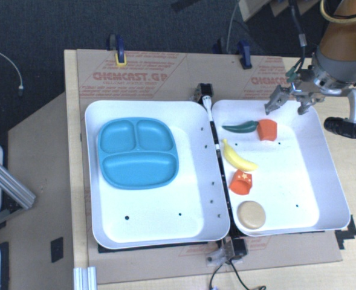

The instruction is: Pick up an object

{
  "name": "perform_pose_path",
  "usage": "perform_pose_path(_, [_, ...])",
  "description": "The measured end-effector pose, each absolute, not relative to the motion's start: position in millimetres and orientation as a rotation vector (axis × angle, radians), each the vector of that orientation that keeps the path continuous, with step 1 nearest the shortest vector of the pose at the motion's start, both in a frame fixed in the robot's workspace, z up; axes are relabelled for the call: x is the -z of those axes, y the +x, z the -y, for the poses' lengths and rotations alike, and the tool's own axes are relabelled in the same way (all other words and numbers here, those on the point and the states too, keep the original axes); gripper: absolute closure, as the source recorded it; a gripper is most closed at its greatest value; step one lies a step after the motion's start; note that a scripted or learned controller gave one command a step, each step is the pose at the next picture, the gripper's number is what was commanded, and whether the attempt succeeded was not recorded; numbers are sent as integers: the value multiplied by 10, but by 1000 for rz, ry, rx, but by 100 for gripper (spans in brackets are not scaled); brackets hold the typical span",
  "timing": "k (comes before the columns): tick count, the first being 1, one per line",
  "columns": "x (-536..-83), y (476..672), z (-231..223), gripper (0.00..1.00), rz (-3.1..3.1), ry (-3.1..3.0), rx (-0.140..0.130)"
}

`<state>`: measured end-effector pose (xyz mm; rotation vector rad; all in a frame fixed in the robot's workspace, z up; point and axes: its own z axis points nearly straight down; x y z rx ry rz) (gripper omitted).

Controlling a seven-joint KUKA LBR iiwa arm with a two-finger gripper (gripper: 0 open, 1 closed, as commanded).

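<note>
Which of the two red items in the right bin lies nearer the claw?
The red block beside the green pepper, just below the claw. The other red piece sits lower, under the banana.

We see the arm [341, 35] cut off by the top and right edges, so most of it is out of frame. The worktop [38, 162] runs off the bottom edge. Lettering on the cardboard sheet [129, 75] is partly covered by the bins, approx. half readable.
</note>
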<state>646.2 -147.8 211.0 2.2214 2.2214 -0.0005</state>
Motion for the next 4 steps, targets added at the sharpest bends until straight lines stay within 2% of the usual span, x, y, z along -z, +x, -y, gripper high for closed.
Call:
perform_pose_path(1, [-1615, 6520, 1398, 0, -2225, 2222, 4])
perform_pose_path(2, [-1015, 6495, 1474, 0, -2224, 2226, 6])
perform_pose_path(3, [-835, 6491, 1469, 0, -2224, 2223, 4])
perform_pose_path(4, [-959, 6504, 1469, 100, -2222, 2220, 0])
